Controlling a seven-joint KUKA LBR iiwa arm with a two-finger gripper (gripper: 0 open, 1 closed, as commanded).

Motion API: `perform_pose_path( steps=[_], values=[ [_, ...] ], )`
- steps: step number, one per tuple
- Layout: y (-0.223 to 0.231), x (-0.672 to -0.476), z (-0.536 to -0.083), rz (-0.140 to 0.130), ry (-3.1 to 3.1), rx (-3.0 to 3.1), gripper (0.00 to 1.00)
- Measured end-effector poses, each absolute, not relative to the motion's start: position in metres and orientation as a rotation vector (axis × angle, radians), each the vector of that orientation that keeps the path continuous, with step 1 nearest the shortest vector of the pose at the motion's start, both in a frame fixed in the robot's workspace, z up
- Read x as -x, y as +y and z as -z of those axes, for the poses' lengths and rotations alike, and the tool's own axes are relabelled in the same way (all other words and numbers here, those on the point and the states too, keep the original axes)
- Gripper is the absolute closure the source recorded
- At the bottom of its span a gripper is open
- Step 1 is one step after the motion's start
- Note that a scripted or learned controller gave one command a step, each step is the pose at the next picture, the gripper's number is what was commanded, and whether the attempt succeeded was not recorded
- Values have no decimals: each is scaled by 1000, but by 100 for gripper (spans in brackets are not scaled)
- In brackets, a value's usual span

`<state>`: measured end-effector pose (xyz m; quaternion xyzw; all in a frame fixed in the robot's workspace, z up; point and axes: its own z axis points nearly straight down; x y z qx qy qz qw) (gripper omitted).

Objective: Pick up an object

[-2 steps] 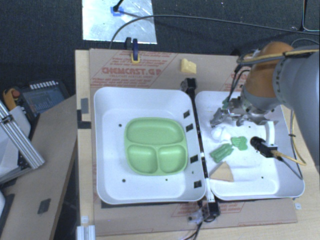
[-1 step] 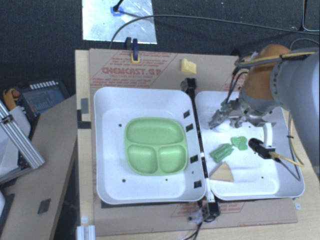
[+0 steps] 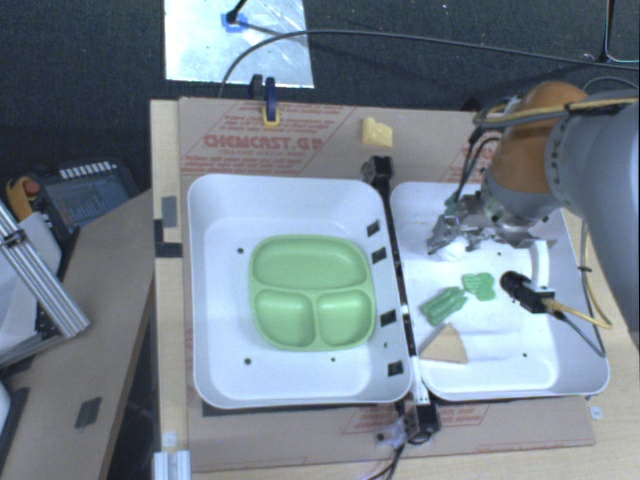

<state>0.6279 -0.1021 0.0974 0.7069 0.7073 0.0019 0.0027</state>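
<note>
Camera view is showing the hand (image 3: 447, 236) hovering over the right bin (image 3: 575, 373); whether it is spread or pressed together cannot be told. Nearer in that bin are lying a small green piece (image 3: 478, 286), a long green piece (image 3: 440, 305) and a tan wedge (image 3: 447, 345).

yellow chunk (image 3: 377, 132) and blue clamp (image 3: 268, 98) on the cardboard sheet (image 3: 425, 140).

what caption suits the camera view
Arm reaches into right bin near green pieces and tan wedge; green tray in left bin

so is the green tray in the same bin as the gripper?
No, the green tray lies in one bin and the gripper hangs over the other.
</note>
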Motion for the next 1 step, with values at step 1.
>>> perform_pose_path(
  steps=[1],
  values=[
    [-105,-633,-142,-5,2221,-2215,100]
  ],
)
